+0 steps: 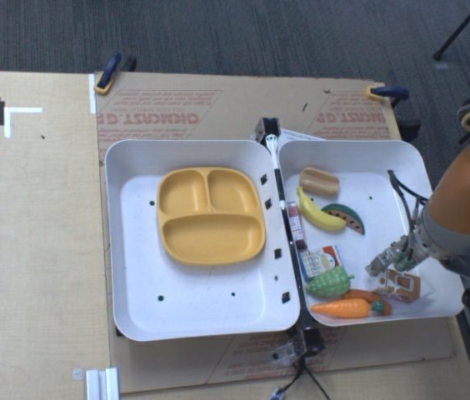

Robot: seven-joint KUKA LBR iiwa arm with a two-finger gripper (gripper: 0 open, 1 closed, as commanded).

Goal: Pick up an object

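Small brown box (402, 286) lies under the gripper (392, 261), grip unclear, beside carrot (347, 307).

A robotics lab: clamped cardboard sheet (243, 107) on a table (35, 248), grey carpet (235, 23), cables (297, 373), toy food.

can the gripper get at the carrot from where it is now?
Probably yes. The gripper hovers low in the right bin, just right of the carrot, which lies by the near wall. The green toy touching it and that wall may crowd the approach.
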